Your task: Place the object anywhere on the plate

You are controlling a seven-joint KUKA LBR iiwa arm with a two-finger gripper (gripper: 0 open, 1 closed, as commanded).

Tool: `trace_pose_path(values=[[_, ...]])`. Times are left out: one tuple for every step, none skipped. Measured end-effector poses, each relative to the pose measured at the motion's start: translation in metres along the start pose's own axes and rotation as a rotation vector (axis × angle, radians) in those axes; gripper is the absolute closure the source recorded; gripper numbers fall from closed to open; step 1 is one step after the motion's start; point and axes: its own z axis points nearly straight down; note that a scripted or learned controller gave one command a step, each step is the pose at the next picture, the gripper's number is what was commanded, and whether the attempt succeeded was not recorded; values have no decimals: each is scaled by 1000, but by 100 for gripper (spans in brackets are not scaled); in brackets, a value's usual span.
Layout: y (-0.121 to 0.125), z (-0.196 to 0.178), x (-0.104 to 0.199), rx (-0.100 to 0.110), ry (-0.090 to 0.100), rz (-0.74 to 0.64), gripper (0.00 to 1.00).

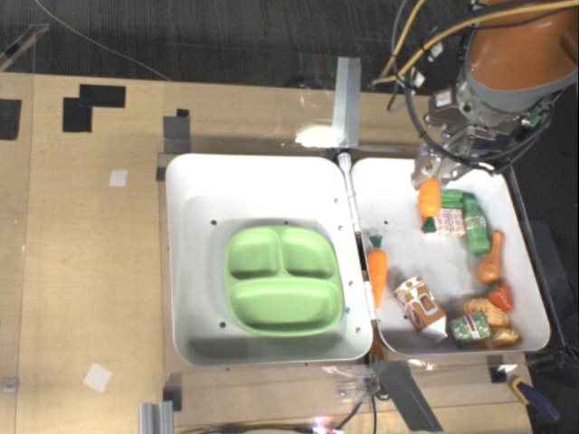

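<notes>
- Two shallow white bins sat side by side on the table (90, 269). The left bin (194, 242) carried the green plate (284, 278) and the right bin (398, 206) carried the loose toy food, so source and goal were kept apart by the wall between them.
- The plate lay flat near the middle of its bin with its three compartments facing up and nothing on it. Any compartment would have served, since the task allowed a drop anywhere on it.
- The arm (525, 34) hung over the far corner of the right bin, wrist pointing down, with the jaws directly above a small orange object (429, 199).
- That orange object was probably the thing to be moved, being the item nearest the jaws. It lay in the right bin, touching a white and green packet (455, 217) and well apart from the plate.
- Whether the jaws were wide, narrow or gripping could not be told, because the wrist hid them. The orange object looked to rest on the bin floor.
- A carrot (377, 269) lay against the dividing wall, and a small brown box (421, 301) sat near it.
- More toy food (484, 324) was crowded into the near right corner.
- The packet pressing against the orange object was a likely nuisance, since it could be nudged or dragged along.
</notes>
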Motion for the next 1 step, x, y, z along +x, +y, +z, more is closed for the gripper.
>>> trace_pose_path(values=[[44,16,-55,-2,0,-101,100]])
